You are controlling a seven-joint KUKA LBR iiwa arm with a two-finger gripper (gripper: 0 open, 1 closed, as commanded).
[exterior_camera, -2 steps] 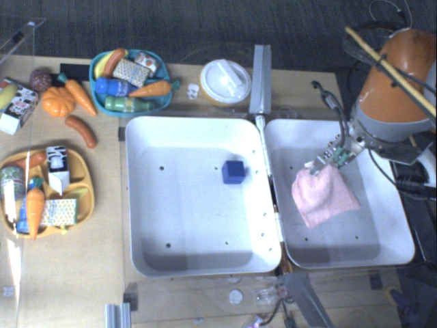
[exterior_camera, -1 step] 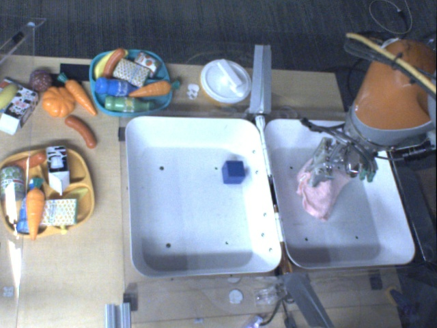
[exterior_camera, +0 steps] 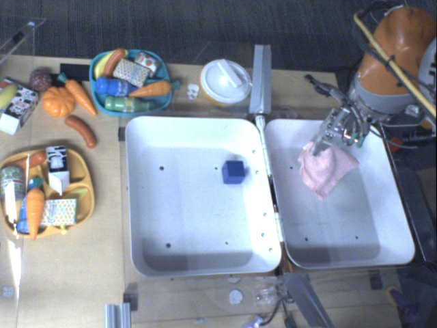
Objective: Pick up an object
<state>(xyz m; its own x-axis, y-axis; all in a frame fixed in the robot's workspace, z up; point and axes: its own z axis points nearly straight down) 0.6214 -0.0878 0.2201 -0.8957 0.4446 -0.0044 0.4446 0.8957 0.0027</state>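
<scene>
The gripper point(exterior_camera: 319, 144) hangs over the upper part of the right bin point(exterior_camera: 382, 251), its fingers pinched on the top corner of a pink cloth point(exterior_camera: 324, 169). The cloth droops directly beneath the fingertips, its lower part lying crumpled on the bin floor. Well off to the gripper's left, in the neighbouring left bin point(exterior_camera: 171, 251), a small blue cube point(exterior_camera: 233, 171) sits alone near the middle, apart from every wall.

Dark carpeted floor point(exterior_camera: 171, 9) behind light wooden bench point(exterior_camera: 82, 251); even, soft light overhead.
</scene>
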